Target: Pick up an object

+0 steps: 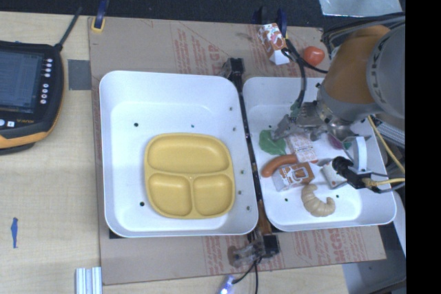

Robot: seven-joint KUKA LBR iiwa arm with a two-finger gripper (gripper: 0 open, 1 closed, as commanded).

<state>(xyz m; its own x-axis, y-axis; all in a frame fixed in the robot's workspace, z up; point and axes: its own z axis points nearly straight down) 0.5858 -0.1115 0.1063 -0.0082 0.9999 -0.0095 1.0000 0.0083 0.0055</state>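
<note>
Two white bins sit side by side on the tabletop (55,203). The left bin (117,107) holds a yellow divided tray (189,174), lying flat. The right bin (275,213) holds the clutter: a green piece (270,142), a sausage (278,164) just beside it, a small printed packet (294,176), a croissant (317,202) near the front wall. The arm (358,76) hangs over the right bin's far right part. The tool (303,126) is low above the green piece and a white wrapper (303,147); whether released or clenched, cannot tell. A handheld controller (24,93) rests at far left.
</note>
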